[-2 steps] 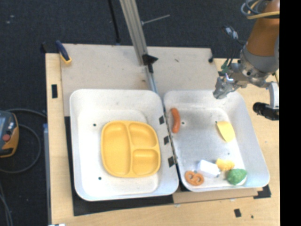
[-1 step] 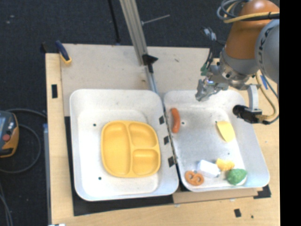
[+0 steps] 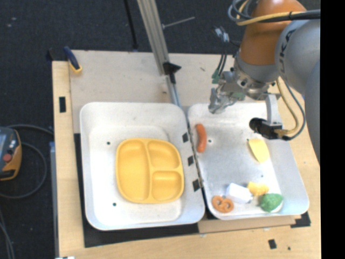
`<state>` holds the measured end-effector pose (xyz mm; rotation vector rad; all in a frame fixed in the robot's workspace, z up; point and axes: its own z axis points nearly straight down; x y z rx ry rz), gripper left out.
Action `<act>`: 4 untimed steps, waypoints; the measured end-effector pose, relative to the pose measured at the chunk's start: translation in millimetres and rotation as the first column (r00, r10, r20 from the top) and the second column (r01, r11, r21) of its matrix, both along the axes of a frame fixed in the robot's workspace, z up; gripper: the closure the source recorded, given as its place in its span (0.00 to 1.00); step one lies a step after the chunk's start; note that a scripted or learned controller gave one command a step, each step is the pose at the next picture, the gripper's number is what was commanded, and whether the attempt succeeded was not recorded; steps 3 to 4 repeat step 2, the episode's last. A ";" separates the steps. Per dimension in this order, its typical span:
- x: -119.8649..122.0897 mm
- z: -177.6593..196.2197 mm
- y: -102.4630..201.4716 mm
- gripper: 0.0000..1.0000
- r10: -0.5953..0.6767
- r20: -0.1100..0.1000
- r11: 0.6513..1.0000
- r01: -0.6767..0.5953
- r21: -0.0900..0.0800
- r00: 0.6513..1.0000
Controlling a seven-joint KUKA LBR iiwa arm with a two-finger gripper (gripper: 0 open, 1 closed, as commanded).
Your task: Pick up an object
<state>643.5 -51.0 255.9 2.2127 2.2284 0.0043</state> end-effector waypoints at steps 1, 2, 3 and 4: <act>2.1 0.6 61.1 1.00 0.001 0.000 1.000 -0.001 0.000 1.000; 1.2 -4.7 103.5 1.00 -0.001 -0.003 1.000 0.001 -0.001 1.000; 1.2 -4.7 103.5 1.00 -0.001 -0.003 1.000 0.001 -0.001 1.000; 1.2 -4.7 103.5 1.00 -0.001 -0.003 1.000 0.001 -0.001 1.000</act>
